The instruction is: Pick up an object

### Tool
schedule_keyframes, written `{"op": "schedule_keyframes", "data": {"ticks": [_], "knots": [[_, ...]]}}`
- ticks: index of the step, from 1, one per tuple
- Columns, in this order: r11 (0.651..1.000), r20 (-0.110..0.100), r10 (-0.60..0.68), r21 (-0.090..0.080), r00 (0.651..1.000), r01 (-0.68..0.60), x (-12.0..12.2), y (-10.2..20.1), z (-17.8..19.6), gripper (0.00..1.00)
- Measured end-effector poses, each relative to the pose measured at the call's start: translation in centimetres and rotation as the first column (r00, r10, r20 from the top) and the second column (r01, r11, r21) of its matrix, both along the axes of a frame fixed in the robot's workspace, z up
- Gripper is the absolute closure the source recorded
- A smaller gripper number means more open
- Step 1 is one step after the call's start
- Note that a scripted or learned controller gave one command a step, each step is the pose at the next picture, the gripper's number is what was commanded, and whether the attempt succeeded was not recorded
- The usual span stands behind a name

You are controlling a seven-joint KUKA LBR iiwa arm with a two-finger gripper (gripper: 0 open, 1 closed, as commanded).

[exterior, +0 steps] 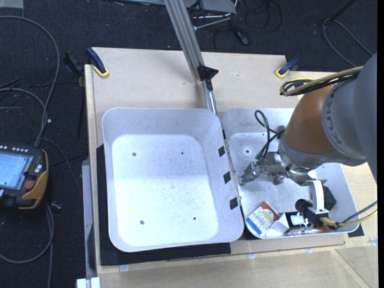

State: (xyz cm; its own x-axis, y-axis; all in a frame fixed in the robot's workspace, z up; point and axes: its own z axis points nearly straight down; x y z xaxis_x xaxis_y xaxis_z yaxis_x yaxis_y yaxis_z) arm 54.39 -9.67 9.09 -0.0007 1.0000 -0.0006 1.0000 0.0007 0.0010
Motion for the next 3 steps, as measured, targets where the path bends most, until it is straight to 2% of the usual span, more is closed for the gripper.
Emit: {"op": "schedule_keyframes", "data": {"ticks": [1,2,3], "knots": [[1.000,0.003,-0.001,0.000,1.000,0.001,0.1,0.0,1.2,1.00],[1.000,0.007,0.006,0.002,1.000,-0.006,0.4,7.0,10.1,1.00],[1.000,0.001,0.005,0.002,1.000,-0.005,2.9,12.3,11.7,1.00]]}}
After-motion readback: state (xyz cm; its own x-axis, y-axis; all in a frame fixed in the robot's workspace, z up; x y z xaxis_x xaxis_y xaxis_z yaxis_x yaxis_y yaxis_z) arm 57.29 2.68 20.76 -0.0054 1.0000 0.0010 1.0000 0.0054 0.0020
